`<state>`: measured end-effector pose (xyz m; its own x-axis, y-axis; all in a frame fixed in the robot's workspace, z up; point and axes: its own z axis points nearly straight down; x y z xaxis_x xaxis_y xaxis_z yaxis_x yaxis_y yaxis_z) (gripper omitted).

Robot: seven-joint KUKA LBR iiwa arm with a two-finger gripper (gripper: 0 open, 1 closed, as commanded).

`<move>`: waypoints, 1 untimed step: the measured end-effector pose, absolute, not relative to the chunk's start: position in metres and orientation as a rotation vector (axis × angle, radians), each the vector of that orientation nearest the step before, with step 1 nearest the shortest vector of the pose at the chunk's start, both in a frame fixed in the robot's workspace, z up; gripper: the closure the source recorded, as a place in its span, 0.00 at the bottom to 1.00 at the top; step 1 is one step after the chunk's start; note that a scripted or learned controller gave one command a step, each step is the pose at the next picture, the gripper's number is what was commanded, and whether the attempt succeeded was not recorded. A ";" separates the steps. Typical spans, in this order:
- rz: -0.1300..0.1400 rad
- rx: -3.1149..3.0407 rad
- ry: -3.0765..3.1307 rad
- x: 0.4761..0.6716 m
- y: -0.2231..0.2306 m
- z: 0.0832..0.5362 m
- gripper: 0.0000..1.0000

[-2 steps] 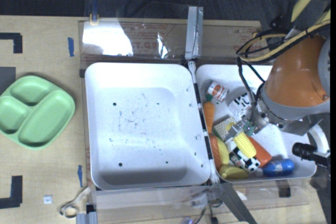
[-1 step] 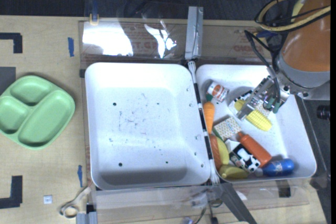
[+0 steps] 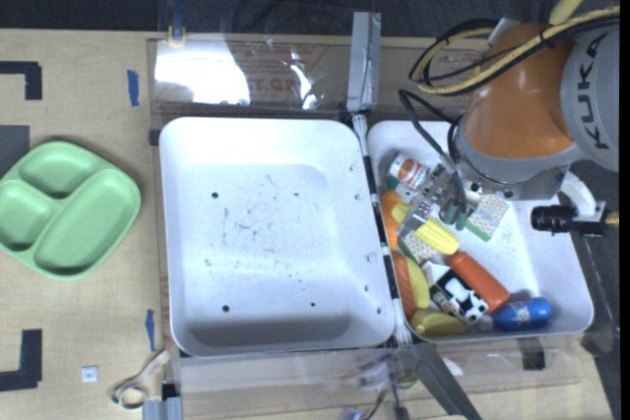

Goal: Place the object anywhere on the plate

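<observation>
While lowered among right-bin clutter, gripper [image 3: 439,204] metallic, grasp undeterminable | plate [image 3: 65,209]: glossy green, three-compartment, far left on bench | right bin [image 3: 563,295]: smooth orange cylinder [image 3: 478,280], blue capsule [image 3: 522,313] (arm lettered "KUKA")

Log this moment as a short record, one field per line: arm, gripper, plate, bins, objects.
arm: reaches in from the right, over the right bin
gripper: gripper low among the objects
plate: green divided plate on the bench, left of both bins
left bin: left bin, white
objects: heaped along the right bin's left side, among them a corn cob, an orange piece and a blue piece
</observation>
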<state>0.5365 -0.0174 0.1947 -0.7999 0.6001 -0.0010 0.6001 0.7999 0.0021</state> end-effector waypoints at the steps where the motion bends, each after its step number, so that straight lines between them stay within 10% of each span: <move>1: 0.003 1.648 2.672 0.590 0.049 0.185 1.00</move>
<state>0.5898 0.0489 0.1848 -0.4487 0.8937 -0.0014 0.8937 0.4487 0.0029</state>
